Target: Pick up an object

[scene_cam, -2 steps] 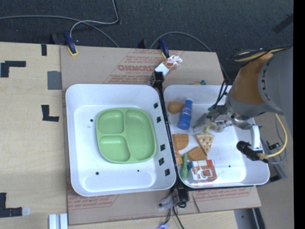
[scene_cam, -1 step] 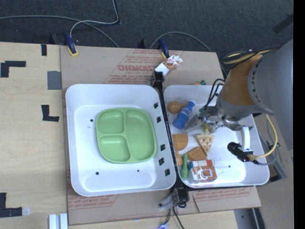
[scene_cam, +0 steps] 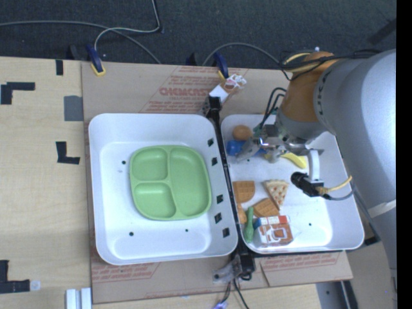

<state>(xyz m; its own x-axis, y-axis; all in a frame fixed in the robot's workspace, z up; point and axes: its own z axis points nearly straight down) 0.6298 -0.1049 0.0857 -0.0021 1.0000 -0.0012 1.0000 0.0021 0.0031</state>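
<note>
Toys sit bunched in the right bin [scene_cam: 335, 234], so the gripper [scene_cam: 265, 145] hangs low at its top end, by the blue toy [scene_cam: 234, 148] and little orange ball [scene_cam: 241, 132]. I cannot tell what its fingers are doing. The bin wall is close there. The left bin [scene_cam: 109, 172] with the green plate [scene_cam: 170, 182] has more room.

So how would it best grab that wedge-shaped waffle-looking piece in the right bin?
Probably straight from above, the hand closing across the two slanted sides of the tan triangular waffle-patterned wedge. It lies flat on the right white bin floor, so no edge stands up. An orange-brown flat piece touches its lower side, leaving less room there.
</note>
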